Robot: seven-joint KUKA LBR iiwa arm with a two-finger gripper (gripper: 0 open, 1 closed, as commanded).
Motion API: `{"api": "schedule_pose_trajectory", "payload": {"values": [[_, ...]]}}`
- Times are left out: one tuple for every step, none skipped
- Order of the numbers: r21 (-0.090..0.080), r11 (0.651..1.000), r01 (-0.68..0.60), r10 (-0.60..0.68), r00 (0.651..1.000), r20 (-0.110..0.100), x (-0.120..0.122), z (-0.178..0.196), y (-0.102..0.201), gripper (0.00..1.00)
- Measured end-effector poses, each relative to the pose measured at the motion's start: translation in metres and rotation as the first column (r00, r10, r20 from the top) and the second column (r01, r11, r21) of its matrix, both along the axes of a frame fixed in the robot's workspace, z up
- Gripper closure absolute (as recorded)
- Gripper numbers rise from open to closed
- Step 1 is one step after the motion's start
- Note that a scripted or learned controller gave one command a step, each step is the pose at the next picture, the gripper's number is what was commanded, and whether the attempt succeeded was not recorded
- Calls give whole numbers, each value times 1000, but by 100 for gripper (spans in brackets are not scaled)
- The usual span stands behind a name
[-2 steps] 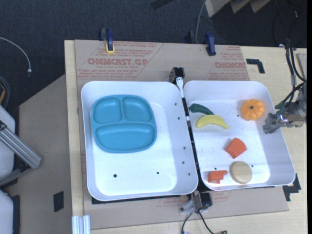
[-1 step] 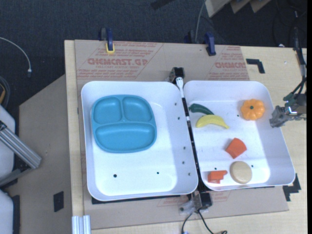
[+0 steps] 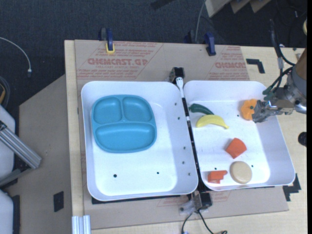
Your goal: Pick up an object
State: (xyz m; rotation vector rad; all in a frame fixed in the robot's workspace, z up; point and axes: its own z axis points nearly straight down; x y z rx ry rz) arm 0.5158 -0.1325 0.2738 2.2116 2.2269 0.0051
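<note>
The gripper (image 3: pixel 258 112) sits low at the right bin's (image 3: pixel 273 145) far right side, right against a small orange fruit (image 3: pixel 247 109), which lies near the bin's far right corner. The dark fingers reach in from the right and overlap the fruit's right edge, but at this slant I cannot tell how wide they stand or whether the fruit is actually between them.

The orange fruit looks like a toy: rounded, bright, smooth-skinned, probably light hollow plastic. I would expect it to be stiff, a little slippery, and apt to roll or squirt sideways if pinched off-centre. The best hold is likely across its widest middle, with the fingers straddling it evenly, well down toward the bin floor.

Other candidates lie in the same bin. A yellow banana (image 3: pixel 212 122) rests left of centre, with a dark green pepper (image 3: pixel 199 108) just beyond it on the far side, the two nearly touching. A red block (image 3: pixel 236 147) sits in the middle, a round beige piece (image 3: pixel 241 172) near the front edge, and a small orange-red piece (image 3: pixel 217 176) just to its left. All seem small and light.

The left bin (image 3: pixel 168 130) carries a blue divided plate (image 3: pixel 125 124), and both bins rest on the brown-covered table (image 3: pixel 73 130).
</note>
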Motion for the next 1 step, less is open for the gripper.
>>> {"api": "schedule_pose_trajectory", "payload": {"values": [[0,1000,1,-1,1000,-2,10,-2,44,100]]}}
